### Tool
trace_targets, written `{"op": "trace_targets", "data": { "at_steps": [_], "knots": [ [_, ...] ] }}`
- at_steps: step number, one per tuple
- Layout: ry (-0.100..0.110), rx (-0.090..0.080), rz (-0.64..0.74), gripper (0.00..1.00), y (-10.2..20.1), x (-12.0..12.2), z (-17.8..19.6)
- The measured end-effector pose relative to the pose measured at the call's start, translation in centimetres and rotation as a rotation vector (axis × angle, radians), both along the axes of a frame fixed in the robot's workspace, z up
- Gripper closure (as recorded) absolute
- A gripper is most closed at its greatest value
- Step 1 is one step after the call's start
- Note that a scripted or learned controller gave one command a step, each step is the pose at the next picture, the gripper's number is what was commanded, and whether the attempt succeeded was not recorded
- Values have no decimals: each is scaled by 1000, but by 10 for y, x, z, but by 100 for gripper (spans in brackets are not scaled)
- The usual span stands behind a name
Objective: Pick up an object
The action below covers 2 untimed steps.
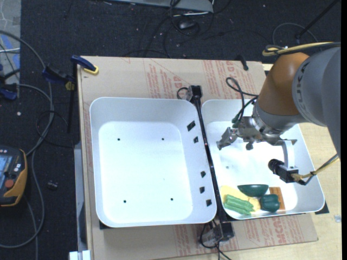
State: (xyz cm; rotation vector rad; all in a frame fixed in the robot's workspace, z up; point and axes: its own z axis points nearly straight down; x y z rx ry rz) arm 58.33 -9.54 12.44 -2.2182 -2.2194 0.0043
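My gripper (237, 143) hangs over the upper middle of the right bin (309, 161), open, with bare white bin floor between its fingers. The objects lie in a cluster at that bin's near edge, below and to the right of the gripper and apart from it. They are a dark green bowl-shaped piece (253, 189), a light green ridged piece (238, 204), a green block (269, 202), a flat yellow piece (230, 191) and a small orange-brown piece (275, 192).
The left bin (103, 145) sits beside the right one, with a black divider rail (204, 145) between them. The grey and orange arm (293, 91) covers the right bin's far right part. A black fitting on a cable (282, 169) hangs near the objects.
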Motion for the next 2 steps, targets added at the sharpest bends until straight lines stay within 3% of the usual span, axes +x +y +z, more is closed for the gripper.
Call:
{"op": "trace_targets", "data": {
  "at_steps": [1,2],
  "knots": [
    [-2,-1,0,0,0,-1,-38],
    [-6,-1,-1,100,0,0,-25]
  ]
}}
